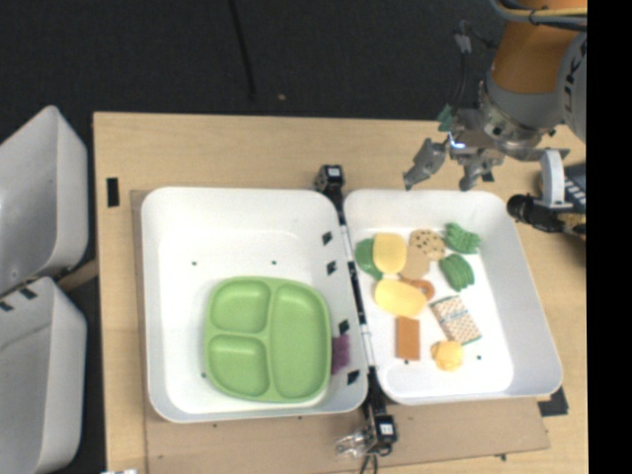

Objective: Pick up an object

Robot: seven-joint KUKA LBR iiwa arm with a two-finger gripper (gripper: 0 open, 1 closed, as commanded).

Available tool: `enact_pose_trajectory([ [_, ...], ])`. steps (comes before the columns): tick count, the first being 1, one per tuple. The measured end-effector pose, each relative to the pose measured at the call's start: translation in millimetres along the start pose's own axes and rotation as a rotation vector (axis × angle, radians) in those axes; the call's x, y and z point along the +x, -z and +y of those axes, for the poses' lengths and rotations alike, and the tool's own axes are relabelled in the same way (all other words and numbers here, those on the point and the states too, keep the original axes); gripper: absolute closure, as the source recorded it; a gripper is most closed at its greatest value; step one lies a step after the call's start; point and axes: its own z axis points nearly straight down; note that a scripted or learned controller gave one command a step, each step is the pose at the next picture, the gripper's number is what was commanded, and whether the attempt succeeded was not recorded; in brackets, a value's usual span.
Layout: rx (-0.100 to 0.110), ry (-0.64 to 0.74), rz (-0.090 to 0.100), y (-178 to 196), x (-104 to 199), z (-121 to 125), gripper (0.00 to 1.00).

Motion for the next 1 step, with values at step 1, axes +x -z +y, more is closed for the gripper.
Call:
enact_pose_trajectory([
  [1, 0.015, -0.001, 0.002, -91.3, 30.3, -65.7, 0.00],
])
